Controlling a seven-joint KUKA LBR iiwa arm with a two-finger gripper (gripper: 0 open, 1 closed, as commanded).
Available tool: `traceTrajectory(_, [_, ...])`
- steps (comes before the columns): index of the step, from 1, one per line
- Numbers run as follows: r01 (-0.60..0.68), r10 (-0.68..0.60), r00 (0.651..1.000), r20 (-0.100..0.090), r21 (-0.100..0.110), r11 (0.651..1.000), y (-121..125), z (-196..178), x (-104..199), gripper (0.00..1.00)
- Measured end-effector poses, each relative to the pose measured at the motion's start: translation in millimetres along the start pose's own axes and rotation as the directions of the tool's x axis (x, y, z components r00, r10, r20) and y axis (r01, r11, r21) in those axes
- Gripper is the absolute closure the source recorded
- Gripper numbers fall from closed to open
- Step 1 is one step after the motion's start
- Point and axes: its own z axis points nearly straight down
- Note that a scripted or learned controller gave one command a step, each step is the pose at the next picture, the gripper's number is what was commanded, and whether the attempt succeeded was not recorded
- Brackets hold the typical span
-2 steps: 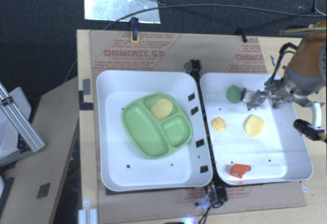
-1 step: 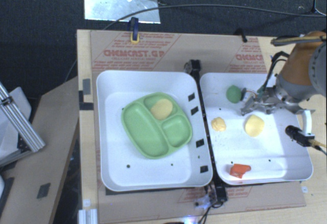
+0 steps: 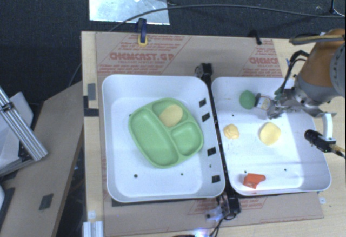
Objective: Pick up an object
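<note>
- Your gripper [image 3: 266,105] hovers in the right bin [image 3: 303,179], just beside the green ball [image 3: 247,99]; I cannot tell its grip state.
- Centre over the ball before you descend.

Robotics lab, board-covered bench [image 3: 178,49], two white bins [image 3: 116,122], clamps, trailing cables, aluminium framing [image 3: 19,127]

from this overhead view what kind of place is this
Likely a robot lab test bench: two white bins clamped side by side on a protective board, toy food such as a green ball, and the arm's end effector.
</note>
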Motion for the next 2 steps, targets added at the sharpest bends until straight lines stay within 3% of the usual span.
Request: traceTrajectory(2, [0.001, -0.001, 1.000, 0.001, -0.003, 1.000, 2, -130, -6, 1.00])
